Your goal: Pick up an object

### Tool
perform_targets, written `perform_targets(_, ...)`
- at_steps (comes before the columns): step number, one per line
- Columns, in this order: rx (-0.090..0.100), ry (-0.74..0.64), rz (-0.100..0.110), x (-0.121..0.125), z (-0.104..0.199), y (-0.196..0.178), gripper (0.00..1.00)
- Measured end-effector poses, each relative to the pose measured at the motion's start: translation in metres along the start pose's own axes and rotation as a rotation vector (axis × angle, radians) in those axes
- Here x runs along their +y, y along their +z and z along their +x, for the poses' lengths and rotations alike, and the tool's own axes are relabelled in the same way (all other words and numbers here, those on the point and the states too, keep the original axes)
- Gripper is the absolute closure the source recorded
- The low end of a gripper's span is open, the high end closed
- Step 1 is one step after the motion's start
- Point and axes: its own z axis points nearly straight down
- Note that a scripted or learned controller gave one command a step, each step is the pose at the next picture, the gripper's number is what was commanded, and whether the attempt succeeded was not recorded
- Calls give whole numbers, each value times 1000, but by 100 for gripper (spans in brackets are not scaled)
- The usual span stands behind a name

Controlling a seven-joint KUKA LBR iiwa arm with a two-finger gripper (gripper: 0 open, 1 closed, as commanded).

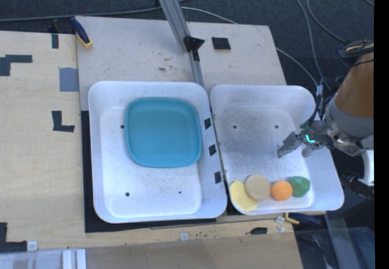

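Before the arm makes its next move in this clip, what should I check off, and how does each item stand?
1. Targets present: ok. A yellow piece, tan disc, orange ball and green object sit along the right bin's near edge.
2. Gripper over the right bin: ok, above bare floor, apart from the objects.
3. Anything held: not ok, nothing shows between the fingers.
4. Objects separated: not ok, they lie packed in a row, the tan disc overlapping the yellow piece.
5. Blue plate out of the way: ok, it lies in the left bin.
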Motion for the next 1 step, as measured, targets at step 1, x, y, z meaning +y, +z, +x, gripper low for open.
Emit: perform_targets(1,0,0,0,0,0,0,0)
